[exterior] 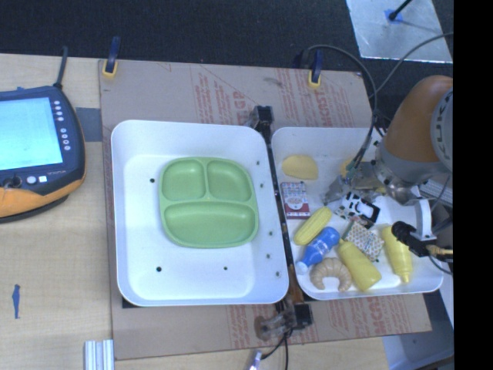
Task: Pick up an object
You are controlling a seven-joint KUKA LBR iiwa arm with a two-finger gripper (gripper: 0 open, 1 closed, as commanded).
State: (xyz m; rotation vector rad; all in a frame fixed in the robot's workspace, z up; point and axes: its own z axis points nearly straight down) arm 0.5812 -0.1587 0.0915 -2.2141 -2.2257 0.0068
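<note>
Claw (356, 199) low in right bin (323, 139), grip state can't tell, above yellow corn (313, 225) & blue bottle (318, 246).

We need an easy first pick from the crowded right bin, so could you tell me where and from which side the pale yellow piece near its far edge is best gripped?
Probably from straight above, fingers closing across its short width at the middle. The pale yellow piece lies flat and apart from the pile; only the small red-and-white card sits near its front side. The gripper is nearby, to its right.

Red print on cardboard sheet (231, 91), too blurred to read.
</note>
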